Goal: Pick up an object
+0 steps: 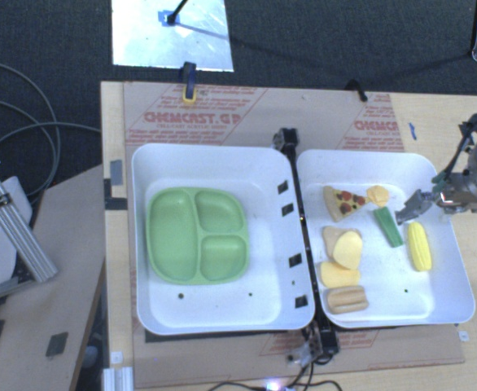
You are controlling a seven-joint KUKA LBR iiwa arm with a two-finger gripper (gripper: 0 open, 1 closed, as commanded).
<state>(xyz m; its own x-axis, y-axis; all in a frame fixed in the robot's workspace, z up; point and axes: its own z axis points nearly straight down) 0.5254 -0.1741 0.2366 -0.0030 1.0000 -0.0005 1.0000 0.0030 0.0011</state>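
Observation:
The right bin [434, 300] holds several toy foods. A pizza slice [342, 201] and a small yellow piece [378, 195] lie at the back. In the middle are a green stick [388, 226] and a yellow corn cob [419, 245]. Toward the front left sit a pale yellow fruit [347, 249], a yellow cheese block [339, 274] and a tan bun [347, 300]. My gripper [407, 210] reaches in from the right, low over the bin. Its tip is just right of the green stick's upper end and above the corn cob.
The left bin [165, 165] holds a green divided plate [196, 235]. A black divider [302, 243] runs between the bins. Both sit on cardboard [222, 116]. A metal frame [10, 218] stands at far left, with cables nearby.

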